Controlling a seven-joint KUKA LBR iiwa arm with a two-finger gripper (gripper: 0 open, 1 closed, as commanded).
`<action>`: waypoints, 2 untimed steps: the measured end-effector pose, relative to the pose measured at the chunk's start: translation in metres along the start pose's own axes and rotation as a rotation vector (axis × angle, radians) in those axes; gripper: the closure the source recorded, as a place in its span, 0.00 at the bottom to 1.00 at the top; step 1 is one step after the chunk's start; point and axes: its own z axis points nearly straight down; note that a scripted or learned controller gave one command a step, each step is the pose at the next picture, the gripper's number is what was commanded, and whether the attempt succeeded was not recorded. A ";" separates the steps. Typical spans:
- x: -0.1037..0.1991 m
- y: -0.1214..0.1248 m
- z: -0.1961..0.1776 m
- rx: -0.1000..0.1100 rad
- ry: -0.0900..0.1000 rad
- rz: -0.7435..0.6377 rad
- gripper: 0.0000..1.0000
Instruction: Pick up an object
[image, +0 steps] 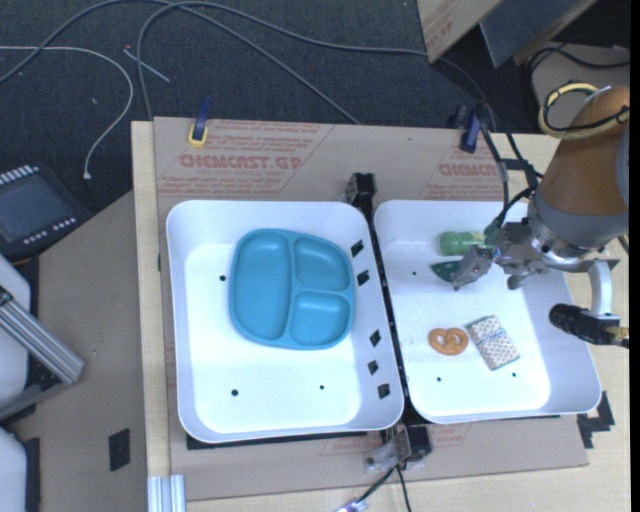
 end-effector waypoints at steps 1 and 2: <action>0.000 0.003 -0.007 -0.014 -0.002 -0.003 0.00; -0.002 0.003 0.056 -0.008 0.000 -0.002 0.00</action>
